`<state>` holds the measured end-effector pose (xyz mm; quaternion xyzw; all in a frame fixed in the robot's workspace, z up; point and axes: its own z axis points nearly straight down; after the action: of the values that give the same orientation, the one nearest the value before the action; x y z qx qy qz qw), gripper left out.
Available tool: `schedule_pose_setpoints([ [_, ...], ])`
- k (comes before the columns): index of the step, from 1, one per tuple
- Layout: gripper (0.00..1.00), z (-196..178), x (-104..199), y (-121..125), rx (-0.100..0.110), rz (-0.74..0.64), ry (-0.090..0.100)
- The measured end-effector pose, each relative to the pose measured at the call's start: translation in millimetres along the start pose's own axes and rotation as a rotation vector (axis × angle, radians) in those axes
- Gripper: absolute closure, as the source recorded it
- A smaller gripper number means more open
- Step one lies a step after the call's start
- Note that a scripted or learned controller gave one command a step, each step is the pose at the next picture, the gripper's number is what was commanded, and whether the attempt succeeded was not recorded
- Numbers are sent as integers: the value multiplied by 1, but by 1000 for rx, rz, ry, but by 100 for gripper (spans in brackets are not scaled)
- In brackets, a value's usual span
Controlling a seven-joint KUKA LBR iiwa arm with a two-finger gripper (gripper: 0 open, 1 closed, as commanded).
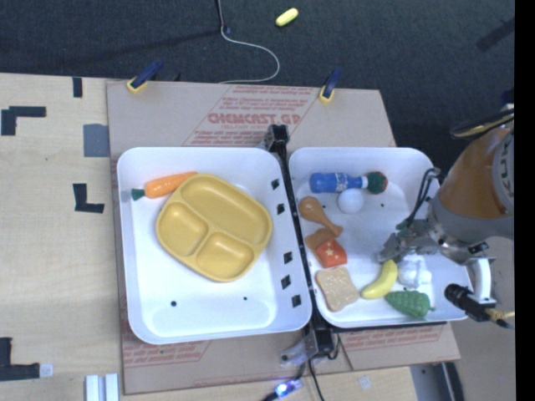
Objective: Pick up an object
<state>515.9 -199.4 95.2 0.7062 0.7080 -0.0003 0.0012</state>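
My claw (407, 253) hangs low in the right white bin (410, 159); I cannot tell its grip. The curved yellow plastic banana (380, 281) lies just left below it, the knobbly green toy vegetable (409, 303) directly beneath.

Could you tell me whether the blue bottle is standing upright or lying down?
Lying down: the blue bottle rests lengthwise on the right bin floor.

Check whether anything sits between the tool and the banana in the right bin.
Nothing visible does. The tool hangs just above and to the right of the banana, with bare bin floor between them. A small white object and the green item crowd the banana's right side, and the bread slice lies to its left.
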Motion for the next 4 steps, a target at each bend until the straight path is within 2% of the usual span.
schedule_pose_setpoints([
  [2, 100, -97, 9, -11, -1, 0, 2],
  [3, 100, -131, 10, -10, -1, 0, 2],
  [4, 100, -125, 58, 1, 2, -3, 3],
])
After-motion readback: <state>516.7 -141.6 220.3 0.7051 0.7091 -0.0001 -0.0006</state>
